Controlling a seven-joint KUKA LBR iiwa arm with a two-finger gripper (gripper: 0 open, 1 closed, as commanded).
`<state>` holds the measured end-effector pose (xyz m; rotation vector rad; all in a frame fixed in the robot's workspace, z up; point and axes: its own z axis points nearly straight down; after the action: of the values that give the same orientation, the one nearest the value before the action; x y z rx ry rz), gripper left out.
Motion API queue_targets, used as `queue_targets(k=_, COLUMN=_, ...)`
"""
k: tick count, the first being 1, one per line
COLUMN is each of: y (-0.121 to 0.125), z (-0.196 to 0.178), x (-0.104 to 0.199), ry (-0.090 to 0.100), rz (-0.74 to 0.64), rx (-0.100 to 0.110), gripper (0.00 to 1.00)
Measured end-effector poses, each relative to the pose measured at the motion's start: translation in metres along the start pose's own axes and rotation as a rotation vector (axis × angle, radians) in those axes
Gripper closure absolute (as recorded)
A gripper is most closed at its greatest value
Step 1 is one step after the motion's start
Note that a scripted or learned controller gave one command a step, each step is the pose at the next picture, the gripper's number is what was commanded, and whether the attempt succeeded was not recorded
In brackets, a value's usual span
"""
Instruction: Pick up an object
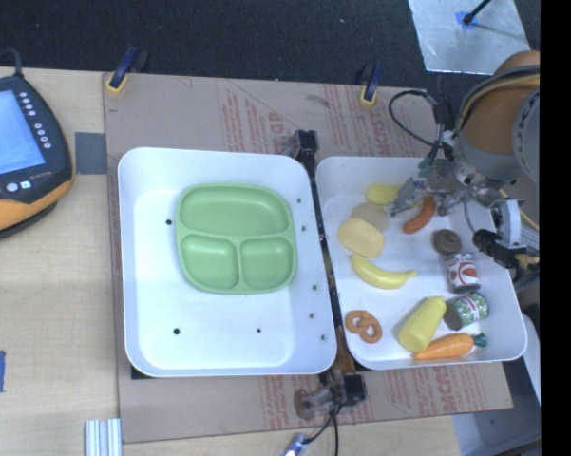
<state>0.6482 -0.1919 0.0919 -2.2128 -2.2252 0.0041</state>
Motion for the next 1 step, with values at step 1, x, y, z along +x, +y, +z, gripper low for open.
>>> queue_targets(k=1, y=-0.0099, z=-0.0133, x=-0.0199, ry=0.000, rz=0.003, rx=-0.001, gripper=0.00)
